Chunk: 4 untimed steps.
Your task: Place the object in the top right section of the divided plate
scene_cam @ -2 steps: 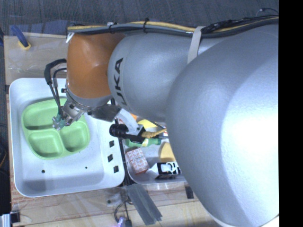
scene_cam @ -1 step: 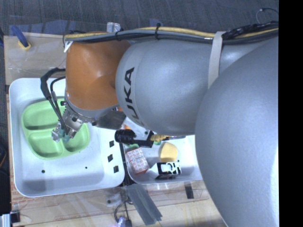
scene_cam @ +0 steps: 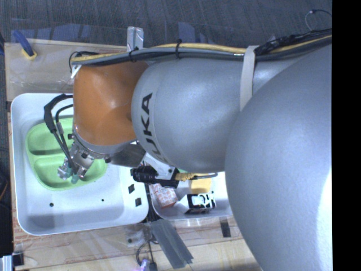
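Note:
A green divided plate (scene_cam: 38, 145) lies in the left white bin (scene_cam: 67, 216), toward its upper left. My gripper (scene_cam: 73, 173) hangs low over the plate's lower right part, close to the rim. A small teal bit (scene_cam: 74, 178) shows at its tip, and I cannot tell whether it is held or what it is. The orange band and grey arm body (scene_cam: 186, 117) cover the plate's right side and most of the bench.
Under the arm, the right white bin (scene_cam: 189, 215) holds a reddish-white packet (scene_cam: 164, 196), a yellow piece (scene_cam: 201, 183) and a black-and-white item (scene_cam: 201, 201). Black cables (scene_cam: 53, 114) loop from the wrist over the plate. A blue clip (scene_cam: 23, 43) sits at the bench's far left corner.

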Tool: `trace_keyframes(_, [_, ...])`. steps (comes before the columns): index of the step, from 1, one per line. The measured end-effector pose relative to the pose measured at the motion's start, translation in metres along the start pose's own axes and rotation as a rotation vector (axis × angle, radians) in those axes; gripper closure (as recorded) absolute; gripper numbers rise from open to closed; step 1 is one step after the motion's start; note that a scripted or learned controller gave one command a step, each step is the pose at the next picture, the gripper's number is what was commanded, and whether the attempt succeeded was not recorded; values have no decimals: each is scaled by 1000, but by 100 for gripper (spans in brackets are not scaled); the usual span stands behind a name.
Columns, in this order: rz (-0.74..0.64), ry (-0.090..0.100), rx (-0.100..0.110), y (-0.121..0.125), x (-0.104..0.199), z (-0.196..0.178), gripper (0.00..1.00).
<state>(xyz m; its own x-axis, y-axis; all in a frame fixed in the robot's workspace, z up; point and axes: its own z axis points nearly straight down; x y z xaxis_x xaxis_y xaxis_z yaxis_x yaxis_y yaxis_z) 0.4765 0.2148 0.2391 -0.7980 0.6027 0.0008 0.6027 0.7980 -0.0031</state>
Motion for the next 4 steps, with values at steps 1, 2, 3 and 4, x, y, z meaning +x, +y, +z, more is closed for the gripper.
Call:
trace_keyframes(1, [-73, 2, 1, 1, 2, 1, 100])
trace_keyframes(2, [-121, 2, 1, -42, -31, 3, 100])
trace_keyframes(3, [-282, -1, -2, 14, -18, 7, 100])
trace_keyframes(4, [-310, -1, -1, -59, -44, 10, 100])
